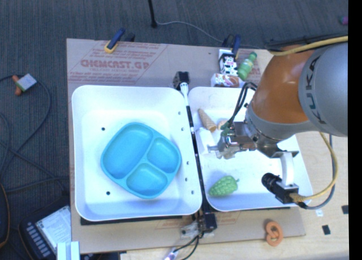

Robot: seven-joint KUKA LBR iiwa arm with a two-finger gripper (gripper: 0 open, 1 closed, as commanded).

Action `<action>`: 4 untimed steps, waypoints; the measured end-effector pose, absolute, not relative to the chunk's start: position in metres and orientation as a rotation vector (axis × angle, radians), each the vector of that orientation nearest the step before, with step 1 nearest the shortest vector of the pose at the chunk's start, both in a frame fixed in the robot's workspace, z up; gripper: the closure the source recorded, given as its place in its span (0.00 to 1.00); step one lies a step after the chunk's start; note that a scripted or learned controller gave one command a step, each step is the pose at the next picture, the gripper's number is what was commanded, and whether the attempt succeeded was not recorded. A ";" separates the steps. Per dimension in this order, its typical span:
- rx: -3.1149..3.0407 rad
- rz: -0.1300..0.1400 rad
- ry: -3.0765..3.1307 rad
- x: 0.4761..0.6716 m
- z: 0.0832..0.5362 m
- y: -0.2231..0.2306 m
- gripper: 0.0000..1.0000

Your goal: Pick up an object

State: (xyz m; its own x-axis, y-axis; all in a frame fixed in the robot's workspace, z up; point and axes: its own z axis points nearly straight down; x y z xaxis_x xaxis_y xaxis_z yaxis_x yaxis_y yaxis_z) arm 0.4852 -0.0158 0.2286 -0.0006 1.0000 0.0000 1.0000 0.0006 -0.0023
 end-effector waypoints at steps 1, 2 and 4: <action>-2.220 0.002 -2.222 0.507 0.230 -0.013 1.00; -2.219 0.002 -2.221 0.483 0.224 0.036 1.00; -2.221 0.003 -2.222 0.576 0.190 0.075 0.00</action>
